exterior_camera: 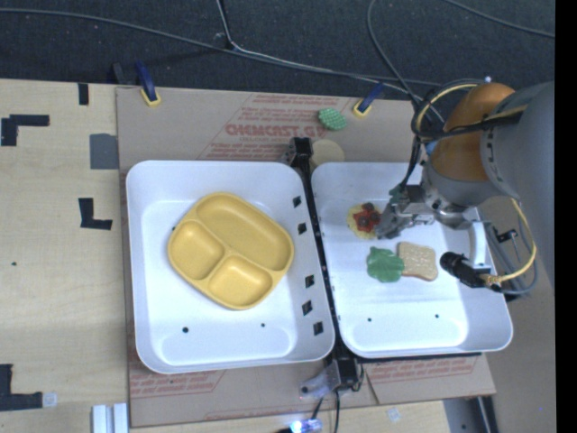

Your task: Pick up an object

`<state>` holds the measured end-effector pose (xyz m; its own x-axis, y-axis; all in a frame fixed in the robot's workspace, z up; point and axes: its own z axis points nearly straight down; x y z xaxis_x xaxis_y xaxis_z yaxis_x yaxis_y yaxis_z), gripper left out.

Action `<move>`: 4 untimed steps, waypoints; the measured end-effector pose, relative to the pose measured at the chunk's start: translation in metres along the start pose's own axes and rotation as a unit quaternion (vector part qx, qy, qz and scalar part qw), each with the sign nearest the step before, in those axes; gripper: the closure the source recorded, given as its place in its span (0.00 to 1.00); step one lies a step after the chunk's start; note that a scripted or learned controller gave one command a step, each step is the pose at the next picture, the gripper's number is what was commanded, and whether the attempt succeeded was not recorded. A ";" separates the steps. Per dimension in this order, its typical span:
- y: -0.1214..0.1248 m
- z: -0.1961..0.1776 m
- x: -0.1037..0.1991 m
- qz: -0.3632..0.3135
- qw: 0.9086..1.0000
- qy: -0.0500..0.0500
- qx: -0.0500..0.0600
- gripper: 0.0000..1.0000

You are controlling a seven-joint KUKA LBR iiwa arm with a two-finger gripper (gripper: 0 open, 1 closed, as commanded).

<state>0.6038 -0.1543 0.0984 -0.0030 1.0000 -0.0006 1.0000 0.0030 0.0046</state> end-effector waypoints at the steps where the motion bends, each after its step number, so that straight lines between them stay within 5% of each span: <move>1: 0.005 -0.059 0.008 0.000 1.000 0.000 0.000 1.00; 3: 0.005 -0.152 0.012 0.001 1.000 0.000 0.001 1.00; 4: 0.006 -0.143 0.072 -0.002 1.000 0.001 0.003 1.00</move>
<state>0.6086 -0.0822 0.2411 -0.0062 1.0000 0.0010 1.0000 0.0062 -0.0016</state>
